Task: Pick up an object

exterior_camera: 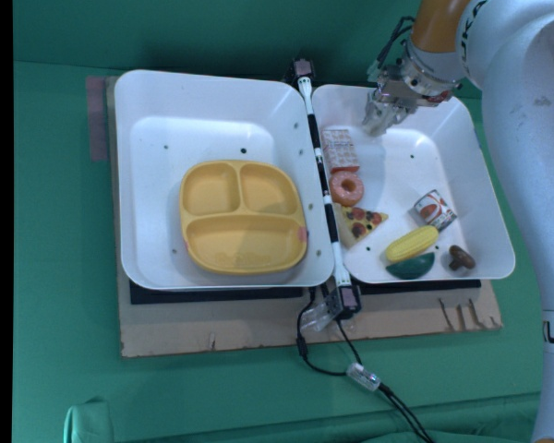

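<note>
Two shallow white plastic bins sit side by side on a brown cardboard sheet (258,326) over the green counter (55,247). The black-and-white divider (319,169) between the bins is the landmark here.

Left of the divider: left bin (138,109), glossy, rounded corners, holding a yellow plastic tray (243,218) with three compartments and rounded edges, sitting close to the divider side. Open white floor lies above and left of the tray.

Right of the divider: right bin (471,155). Just beside the divider, top to bottom: a pink waffle-textured block (338,147), a glazed ring donut (346,189), a triangular pizza slice (358,223). Further right, toward the near rim: a striped can (433,209) lying tilted, a bumpy yellow corn cob (411,244), a dark green curved wedge (410,267) touching the corn, a small brown mushroom-like piece (460,258) near the right wall. The middle and upper right of this bin are bare.

The gripper (377,123) hangs over the far part of the right bin, right of the divider and above the pink block. Nothing shows between its fingers; how far apart they are I cannot tell. Grey arm (526,81), smooth, orange band above the wrist.

Black cable (351,358) trails from the divider's near end across the cardboard.
</note>
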Available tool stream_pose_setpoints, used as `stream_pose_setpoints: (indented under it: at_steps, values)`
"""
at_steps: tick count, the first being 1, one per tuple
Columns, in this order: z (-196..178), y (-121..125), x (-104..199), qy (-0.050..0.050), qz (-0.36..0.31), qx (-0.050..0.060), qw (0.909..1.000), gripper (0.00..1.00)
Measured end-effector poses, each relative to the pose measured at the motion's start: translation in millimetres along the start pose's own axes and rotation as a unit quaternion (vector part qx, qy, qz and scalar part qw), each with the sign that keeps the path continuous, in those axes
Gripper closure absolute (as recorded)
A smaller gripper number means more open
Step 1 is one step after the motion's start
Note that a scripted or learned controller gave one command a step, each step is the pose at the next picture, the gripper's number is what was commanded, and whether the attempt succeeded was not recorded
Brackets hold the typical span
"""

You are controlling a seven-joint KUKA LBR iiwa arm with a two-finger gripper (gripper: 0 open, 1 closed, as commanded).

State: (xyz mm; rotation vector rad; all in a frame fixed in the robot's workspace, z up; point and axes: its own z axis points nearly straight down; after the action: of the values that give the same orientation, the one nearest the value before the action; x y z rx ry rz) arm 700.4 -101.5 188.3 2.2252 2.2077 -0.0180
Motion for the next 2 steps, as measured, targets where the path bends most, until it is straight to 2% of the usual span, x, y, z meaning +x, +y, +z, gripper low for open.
stream_pose_setpoints:
  at_steps: [2]
  values:
    - [0.0, 0.0, -0.4, 0.001, 0.0, 0.0, 1.0, 0.0]
